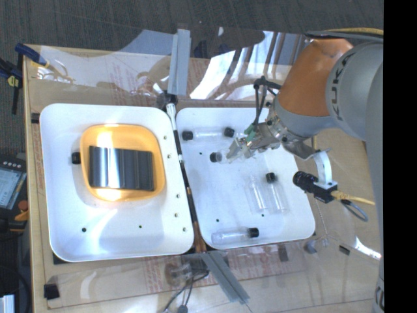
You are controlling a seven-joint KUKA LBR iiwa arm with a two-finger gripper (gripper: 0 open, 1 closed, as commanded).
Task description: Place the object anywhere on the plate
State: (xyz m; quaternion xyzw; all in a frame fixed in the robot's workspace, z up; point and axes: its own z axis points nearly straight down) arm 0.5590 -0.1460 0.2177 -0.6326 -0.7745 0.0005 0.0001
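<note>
A yellow plate (pixel 148 138) lies in the left bin (pixel 58 227), its middle showing a dark reflection. Several clear tubes with black caps lie in the right bin (pixel 296 223): one along the front wall (pixel 234 236), a pair side by side right of the middle (pixel 267 195), and one near the back left (pixel 199 135). My gripper (pixel 240 147) hangs low over the back half of the right bin, next to a black cap (pixel 214 156) and well to the right of the plate. Whether anything is in it is hidden at this angle.
A small black piece (pixel 76 158) sits at the plate's left rim. A divider (pixel 182 175) runs between the two bins. Cables and a black fitting (pixel 313 184) hang off the arm over the right bin's right edge.
</note>
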